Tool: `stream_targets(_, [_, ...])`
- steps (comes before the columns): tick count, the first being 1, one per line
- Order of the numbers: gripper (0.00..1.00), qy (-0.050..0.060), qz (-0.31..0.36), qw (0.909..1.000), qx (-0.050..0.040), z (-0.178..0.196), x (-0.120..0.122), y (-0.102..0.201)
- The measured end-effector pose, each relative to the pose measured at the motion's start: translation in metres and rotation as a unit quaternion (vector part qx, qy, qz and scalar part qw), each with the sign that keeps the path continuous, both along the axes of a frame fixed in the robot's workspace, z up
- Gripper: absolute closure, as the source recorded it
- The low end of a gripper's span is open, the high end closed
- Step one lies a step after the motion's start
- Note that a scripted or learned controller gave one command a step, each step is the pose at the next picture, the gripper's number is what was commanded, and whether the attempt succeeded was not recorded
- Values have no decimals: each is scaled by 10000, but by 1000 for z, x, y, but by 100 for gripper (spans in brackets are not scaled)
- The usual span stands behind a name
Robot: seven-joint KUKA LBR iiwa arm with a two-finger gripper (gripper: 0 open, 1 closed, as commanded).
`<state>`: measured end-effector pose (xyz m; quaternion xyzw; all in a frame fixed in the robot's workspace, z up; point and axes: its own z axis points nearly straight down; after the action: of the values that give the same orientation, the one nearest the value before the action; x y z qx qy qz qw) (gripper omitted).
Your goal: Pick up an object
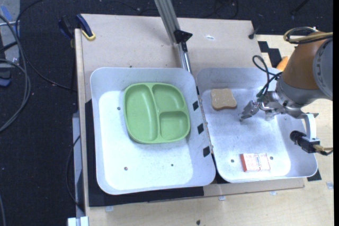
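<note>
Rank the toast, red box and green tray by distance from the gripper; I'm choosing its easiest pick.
From the gripper, in the camera view:
1. Toast, just to its left in the right bin.
2. Red box, below it, near that bin's front edge.
3. Green tray, far left, in the left bin.

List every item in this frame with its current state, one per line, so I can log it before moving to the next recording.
Green three-compartment plastic tray: flat in the left white bin, nothing in its compartments.
Tan slice of toy bread: lying flat in the right white bin, apart from the gripper.
Small red and white box: lying flat near the right bin's front edge, untouched.
Gripper: low over the right bin, fingers parted, holding nothing.
</note>
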<state>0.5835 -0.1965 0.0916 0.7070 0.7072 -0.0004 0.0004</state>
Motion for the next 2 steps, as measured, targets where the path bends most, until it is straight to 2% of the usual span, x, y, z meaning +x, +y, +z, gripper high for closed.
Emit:
stream_targets(1, [100,-20,2,10000,-7,12,1,0])
stream_targets(2, [100,-27,8,10000,-4,75,1,2])
